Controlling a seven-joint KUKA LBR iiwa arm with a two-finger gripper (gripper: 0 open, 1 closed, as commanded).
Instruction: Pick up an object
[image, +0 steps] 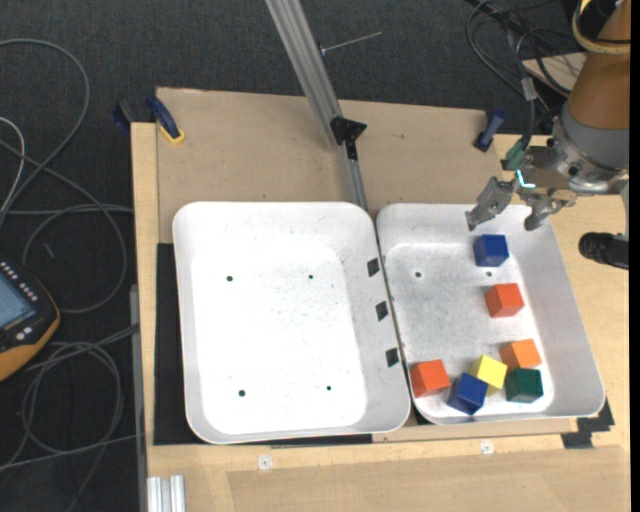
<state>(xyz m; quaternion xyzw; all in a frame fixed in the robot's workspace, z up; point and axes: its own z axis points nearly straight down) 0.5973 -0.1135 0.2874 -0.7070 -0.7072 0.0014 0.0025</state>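
Observation:
My gripper (512, 210) hangs over the far end of the right bin (440, 255), fingers spread open with nothing between them. Just below it lies a blue cube (490, 249). Further toward the front sits a red-orange cube (504, 299). At the bin's front edge lie an orange cube (430, 376), a second blue cube (466, 392), a yellow cube (491, 371), another orange cube (520, 352) and a green cube (524, 384).
The left bin (200, 300) stands beside the right one, with black clips (380, 310) along the shared wall. A grey metal pole (320, 90) slants up from the bench behind the bins. Cables and a handheld device (20, 310) lie off the bench at left.

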